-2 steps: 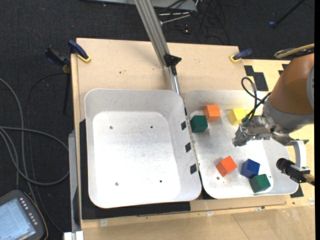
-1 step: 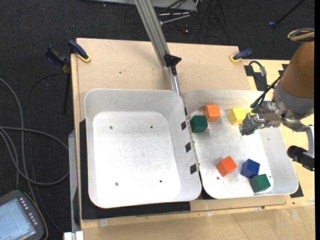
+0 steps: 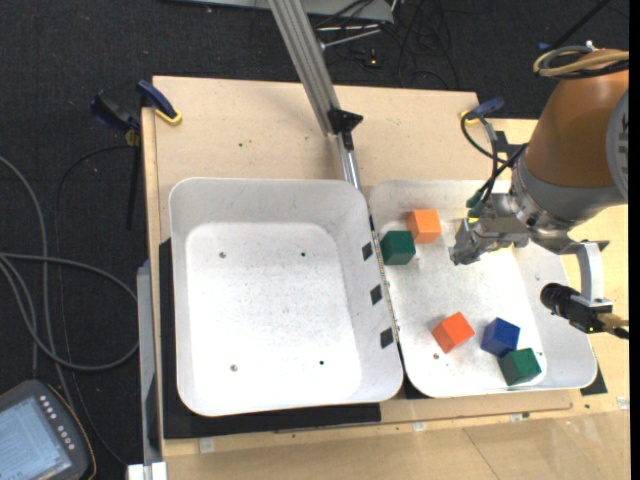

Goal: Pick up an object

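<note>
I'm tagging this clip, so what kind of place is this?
Probably a robotics lab test bench: an arm over two white bins, coloured blocks in the right one, clamps on the board, cables on the floor.

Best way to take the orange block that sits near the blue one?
Probably from straight above, jaws closing on two opposite flat sides. The orange block sits turned at an angle, so rotate the gripper to match its faces. Its left and far sides are open; the blue block lies close on its right.
</note>
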`<state>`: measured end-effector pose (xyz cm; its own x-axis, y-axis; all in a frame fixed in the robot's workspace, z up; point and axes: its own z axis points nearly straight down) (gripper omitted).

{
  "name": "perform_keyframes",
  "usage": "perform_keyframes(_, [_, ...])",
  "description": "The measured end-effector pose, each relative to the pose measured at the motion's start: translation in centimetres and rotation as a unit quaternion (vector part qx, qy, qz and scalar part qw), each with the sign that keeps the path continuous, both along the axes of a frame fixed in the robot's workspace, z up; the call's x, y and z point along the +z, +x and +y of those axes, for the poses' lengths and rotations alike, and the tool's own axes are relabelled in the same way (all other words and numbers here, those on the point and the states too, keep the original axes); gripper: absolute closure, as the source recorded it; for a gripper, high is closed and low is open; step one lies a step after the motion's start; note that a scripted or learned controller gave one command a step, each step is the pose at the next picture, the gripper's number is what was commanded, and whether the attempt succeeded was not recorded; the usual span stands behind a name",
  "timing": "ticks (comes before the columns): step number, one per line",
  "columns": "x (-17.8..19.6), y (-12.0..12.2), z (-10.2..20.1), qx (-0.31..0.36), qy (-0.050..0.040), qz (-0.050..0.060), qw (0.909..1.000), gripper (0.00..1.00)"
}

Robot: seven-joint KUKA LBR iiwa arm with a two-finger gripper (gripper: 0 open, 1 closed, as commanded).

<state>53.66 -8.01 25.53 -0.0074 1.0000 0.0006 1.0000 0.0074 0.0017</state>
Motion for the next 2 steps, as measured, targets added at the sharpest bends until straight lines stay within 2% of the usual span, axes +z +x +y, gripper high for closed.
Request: perform_keyframes(2, [0.3, 2.8, 9.2, 0.0, 0.0002, 0.0, 1.0, 1.0])
